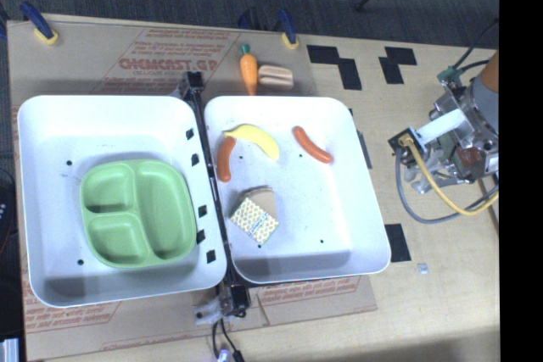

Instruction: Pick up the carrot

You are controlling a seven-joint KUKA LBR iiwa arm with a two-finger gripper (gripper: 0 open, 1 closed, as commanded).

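Observation:
The carrot (248, 72), orange with a green top, lies on the cardboard just behind the right bin (365, 208), outside its far rim and pointing toward it. A tan bun-like piece (275, 77) lies right beside the carrot. My gripper (445, 150) is at the right edge of the view, over the bare bench, well to the right of the right bin and far from the carrot. It hangs among yellow and grey cables, with nothing visibly in it.
The right bin holds a banana (254, 140), two orange sausages (225, 158) (312, 144) and a patterned sandwich piece (255, 216). In the left bin (42, 131) sits a green divided plate (136, 212). Blue clamps (289, 34) hold the cardboard at the back edge.

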